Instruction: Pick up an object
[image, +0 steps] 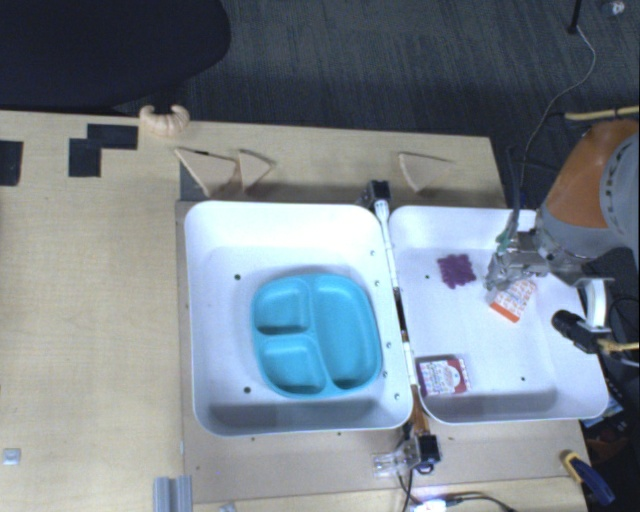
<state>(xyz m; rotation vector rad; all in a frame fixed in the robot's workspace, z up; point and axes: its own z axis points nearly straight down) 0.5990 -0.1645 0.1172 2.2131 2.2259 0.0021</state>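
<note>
Two shallow white bins of smooth moulded plastic sat side by side on a pale wooden bench (90, 300). The left bin (215, 300) held one thing: a glossy turquoise plastic tray (316, 333) with rounded corners, split into three compartments and lying flat on the floor of the bin. The right bin (560, 385) held three loose things. One small rectangular packet (442, 375) with dark red and white print lay against the near wall. One fuzzy purple piece (456, 269), ragged in outline, lay toward the far left part of the floor. One small white packet with an orange end (513, 297) lay tilted further right. The metallic gripper (510, 268) was directly over that packet's upper end, seemingly touching it; whether the fingers were apart or together could not be told.
</note>
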